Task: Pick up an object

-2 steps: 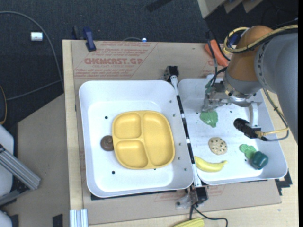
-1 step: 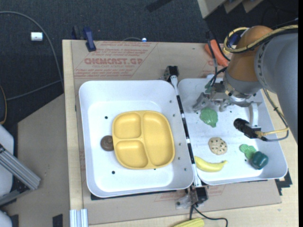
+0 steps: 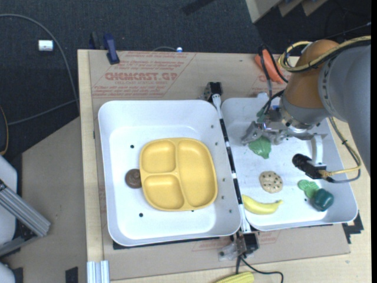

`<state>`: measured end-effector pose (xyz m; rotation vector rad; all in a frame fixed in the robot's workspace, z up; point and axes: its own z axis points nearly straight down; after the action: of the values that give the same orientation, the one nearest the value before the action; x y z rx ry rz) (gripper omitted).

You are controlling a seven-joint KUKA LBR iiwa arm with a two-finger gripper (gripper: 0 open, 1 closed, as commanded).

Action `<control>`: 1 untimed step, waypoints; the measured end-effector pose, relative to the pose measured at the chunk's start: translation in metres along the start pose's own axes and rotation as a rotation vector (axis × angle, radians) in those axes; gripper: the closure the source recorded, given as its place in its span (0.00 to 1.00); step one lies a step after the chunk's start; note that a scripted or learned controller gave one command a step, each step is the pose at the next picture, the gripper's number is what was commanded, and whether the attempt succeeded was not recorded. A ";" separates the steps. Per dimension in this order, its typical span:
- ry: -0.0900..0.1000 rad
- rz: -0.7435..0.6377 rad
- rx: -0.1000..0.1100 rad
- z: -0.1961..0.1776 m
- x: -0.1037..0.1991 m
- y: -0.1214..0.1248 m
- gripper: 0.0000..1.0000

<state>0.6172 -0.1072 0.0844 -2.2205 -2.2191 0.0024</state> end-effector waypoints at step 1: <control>0.000 0.000 -0.003 -0.010 0.001 0.001 1.00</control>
<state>0.6181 -0.1067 0.0949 -2.2217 -2.2211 -0.0012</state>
